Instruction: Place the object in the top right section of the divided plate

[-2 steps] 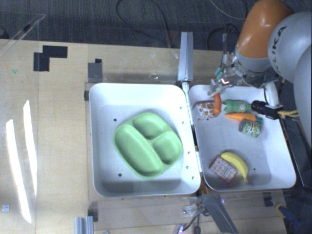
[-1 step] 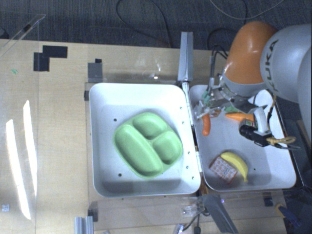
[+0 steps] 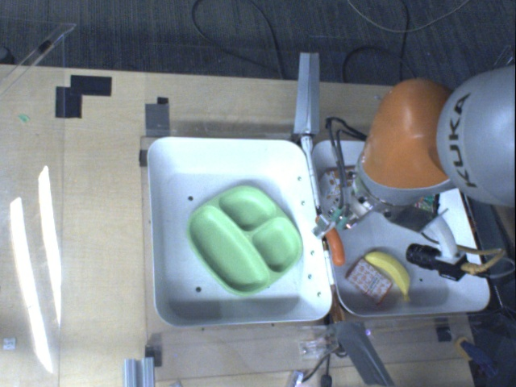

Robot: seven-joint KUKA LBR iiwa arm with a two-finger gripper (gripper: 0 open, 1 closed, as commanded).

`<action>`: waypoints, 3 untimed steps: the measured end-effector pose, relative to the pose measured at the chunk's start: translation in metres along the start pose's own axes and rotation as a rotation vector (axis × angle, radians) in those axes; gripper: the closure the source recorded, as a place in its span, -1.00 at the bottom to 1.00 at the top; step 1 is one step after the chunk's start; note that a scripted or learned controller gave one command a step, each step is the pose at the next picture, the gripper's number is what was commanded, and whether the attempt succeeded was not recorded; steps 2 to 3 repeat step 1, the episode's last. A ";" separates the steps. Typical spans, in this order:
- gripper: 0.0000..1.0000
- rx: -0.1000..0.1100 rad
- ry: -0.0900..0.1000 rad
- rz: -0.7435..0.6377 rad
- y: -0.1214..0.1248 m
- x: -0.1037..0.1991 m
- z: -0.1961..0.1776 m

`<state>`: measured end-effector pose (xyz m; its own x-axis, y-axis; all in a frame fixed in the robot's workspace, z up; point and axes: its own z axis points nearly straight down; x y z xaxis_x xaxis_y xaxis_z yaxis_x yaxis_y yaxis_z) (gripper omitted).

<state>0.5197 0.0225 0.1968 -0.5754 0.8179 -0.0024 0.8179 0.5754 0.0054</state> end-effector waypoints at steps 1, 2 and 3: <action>-1.00 0.000 0.000 0.000 0.000 0.000 0.000; -1.00 0.000 0.000 0.000 0.000 0.000 0.000; -1.00 0.000 0.000 0.000 0.000 0.000 0.000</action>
